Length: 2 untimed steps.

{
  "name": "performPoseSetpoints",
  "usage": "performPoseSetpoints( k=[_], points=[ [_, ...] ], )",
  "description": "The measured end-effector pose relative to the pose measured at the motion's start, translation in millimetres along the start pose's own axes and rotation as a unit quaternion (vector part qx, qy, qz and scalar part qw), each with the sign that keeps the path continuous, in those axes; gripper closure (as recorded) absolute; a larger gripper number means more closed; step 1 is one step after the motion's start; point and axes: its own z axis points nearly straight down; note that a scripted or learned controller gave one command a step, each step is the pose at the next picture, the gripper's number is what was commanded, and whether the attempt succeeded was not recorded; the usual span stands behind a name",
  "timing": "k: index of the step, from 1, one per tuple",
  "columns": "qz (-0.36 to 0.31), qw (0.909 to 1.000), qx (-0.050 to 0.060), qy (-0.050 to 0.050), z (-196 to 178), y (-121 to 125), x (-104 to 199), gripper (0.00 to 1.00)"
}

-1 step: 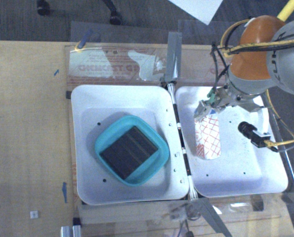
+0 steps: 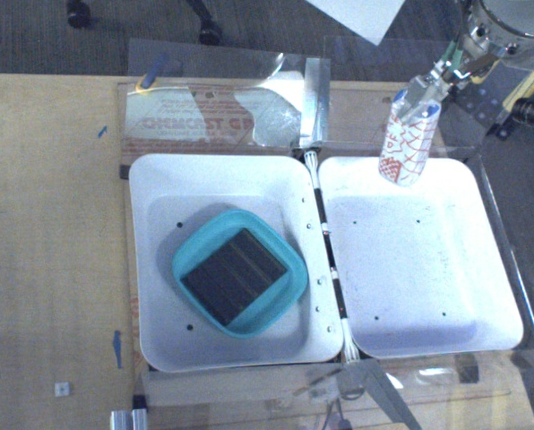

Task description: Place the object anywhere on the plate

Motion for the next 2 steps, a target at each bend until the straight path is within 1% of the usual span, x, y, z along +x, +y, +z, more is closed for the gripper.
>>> performPoseSetpoints(
  k=[1, 2],
  points=[
    [0.120, 0.9928, 0.003, 0.002, 66, -5, 36, 1.00],
    [0.087, 0.9962, 0.002, 0.001, 98, -29, 101, 1.00]
  ],
)
